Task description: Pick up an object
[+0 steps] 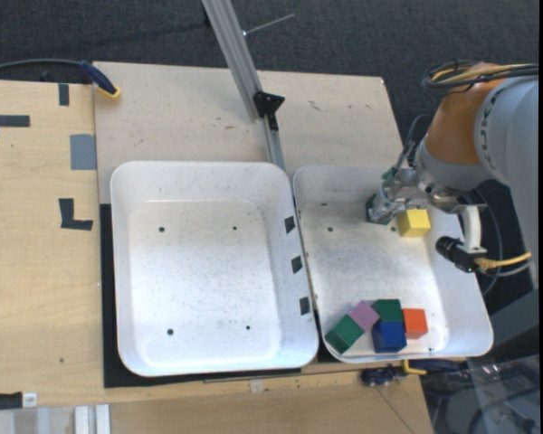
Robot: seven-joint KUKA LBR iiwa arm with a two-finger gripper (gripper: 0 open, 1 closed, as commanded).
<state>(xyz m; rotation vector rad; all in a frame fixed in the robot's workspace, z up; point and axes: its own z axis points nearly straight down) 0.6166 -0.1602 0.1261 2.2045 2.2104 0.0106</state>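
Note:
My gripper (385, 206) hangs over the far part of the right bin (362, 265), near its right wall. A yellow block (414, 221) sits right against the gripper's lower right side; whether it is gripped or just touching is unclear. Along the bin's front edge lies a cluster of blocks: a green one (346, 333), a purple one (364, 316), a dark green one (386, 309), a blue one (389, 335) and an orange-red one (415, 322). The grey arm with its orange band (457, 134) reaches in from the right.
The left bin (118, 188) stands beside the right one, their walls touching. A slanted metal rail (235, 52) ends at the bins' far junction. A blue-yellow clamp (100, 78) lies far left. Cables (475, 259) hang by the right bin's outer wall.

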